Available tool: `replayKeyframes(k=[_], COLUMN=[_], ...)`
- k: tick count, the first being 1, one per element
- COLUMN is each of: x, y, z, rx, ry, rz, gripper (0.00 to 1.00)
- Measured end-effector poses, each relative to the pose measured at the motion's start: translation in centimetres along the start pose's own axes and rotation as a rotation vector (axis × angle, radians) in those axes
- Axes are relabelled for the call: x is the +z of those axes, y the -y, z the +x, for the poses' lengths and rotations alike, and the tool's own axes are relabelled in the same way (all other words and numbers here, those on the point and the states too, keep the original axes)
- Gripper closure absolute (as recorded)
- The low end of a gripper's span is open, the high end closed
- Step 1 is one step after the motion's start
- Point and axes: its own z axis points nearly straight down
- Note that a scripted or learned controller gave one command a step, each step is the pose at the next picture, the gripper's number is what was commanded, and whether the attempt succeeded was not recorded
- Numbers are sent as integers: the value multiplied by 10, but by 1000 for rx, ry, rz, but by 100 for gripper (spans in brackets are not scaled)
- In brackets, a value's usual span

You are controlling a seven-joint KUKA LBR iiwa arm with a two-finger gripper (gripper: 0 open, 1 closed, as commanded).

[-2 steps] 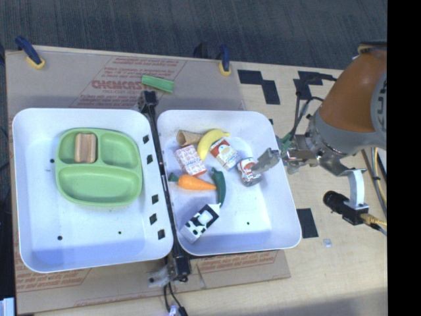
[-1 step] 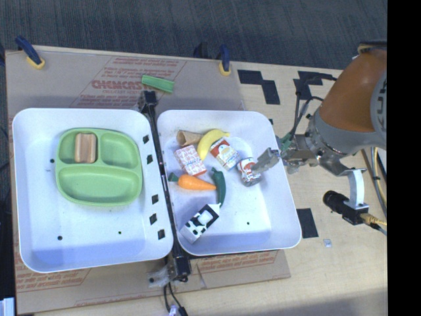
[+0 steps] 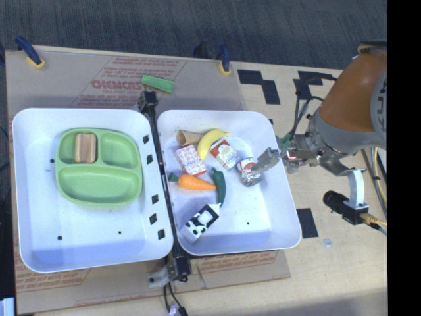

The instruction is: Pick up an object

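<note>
The right bin [image 3: 287, 210] holds a small red and white can [image 3: 246, 170] near its right wall. My gripper [image 3: 265, 160] reaches in over that wall, its tip right beside the can and seemingly touching it. To the can's left lie a red and white carton [image 3: 225, 154], a yellow banana [image 3: 210, 142], a waffle cone [image 3: 187, 137], a pink box [image 3: 189, 159], an orange carrot [image 3: 195, 184] and a dark green pepper [image 3: 220, 185]. A black and white cow-pattern carton [image 3: 200, 222] lies at the bin's front left.
The left bin [image 3: 39, 242] carries a green divided plate [image 3: 99, 184] with a brown and pink sandwich piece [image 3: 84, 147] in its back left compartment. A green clip [image 3: 158, 83] sits behind the bins. The arm's orange band [image 3: 352, 94] hangs over the bench at right.
</note>
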Motion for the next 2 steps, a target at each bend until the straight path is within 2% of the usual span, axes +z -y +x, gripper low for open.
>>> replayKeyframes(k=[1,2], x=[-27,143], y=[36,37], z=[-16,95], rx=[2,-2], ry=[-1,-4], rz=[-2,4], gripper=[0,0])
